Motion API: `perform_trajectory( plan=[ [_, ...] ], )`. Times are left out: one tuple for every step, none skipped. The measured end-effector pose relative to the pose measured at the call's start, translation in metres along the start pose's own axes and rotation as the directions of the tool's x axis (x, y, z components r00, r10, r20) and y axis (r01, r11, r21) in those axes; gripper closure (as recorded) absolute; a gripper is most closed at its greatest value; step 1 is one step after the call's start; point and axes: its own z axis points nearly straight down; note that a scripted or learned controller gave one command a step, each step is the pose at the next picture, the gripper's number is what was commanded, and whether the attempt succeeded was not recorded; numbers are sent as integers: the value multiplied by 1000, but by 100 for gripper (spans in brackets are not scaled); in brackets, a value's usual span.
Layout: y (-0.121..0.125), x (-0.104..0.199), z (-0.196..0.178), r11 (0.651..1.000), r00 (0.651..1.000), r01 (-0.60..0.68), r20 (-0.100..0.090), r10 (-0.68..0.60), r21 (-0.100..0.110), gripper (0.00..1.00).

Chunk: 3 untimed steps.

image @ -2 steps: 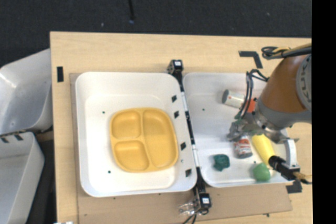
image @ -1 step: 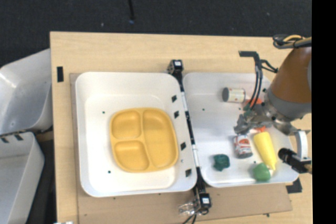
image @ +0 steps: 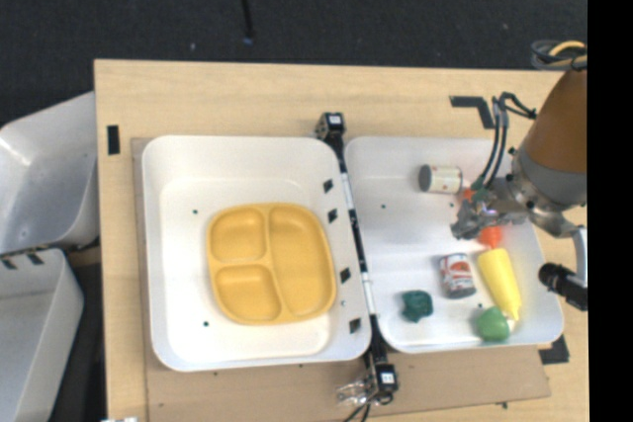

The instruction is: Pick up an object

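Note:
The right bin (image: 396,212) holds several small objects. A white and grey cylinder (image: 440,179) lies on its side near the back. A red and white can (image: 456,274) stands near the middle. Beside it lie a long yellow piece (image: 499,280), a green ball (image: 492,323) and a dark green lump (image: 416,304). My gripper (image: 475,215) hangs low over the right part of this bin, between the cylinder and the can. A small orange object (image: 491,236) shows right under its lower right side; I cannot tell whether the gripper touches it.
The left bin (image: 178,183) holds a yellow divided plate (image: 271,263). A ridge with black clips (image: 348,222) separates the two bins. The arm's orange band (image: 564,124) and cables (image: 499,128) stand over the right bin's far right corner.

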Motion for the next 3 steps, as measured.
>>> perform_trajectory(
  plan=[
    [-5,6,-52,1000,1000,1,1,-1,-2,100],
    [-3,5,-78,1000,1000,1,0,-1,1,100],
    [7,56,-59,1000,1000,3,-1,-3,5,100]
  ],
)
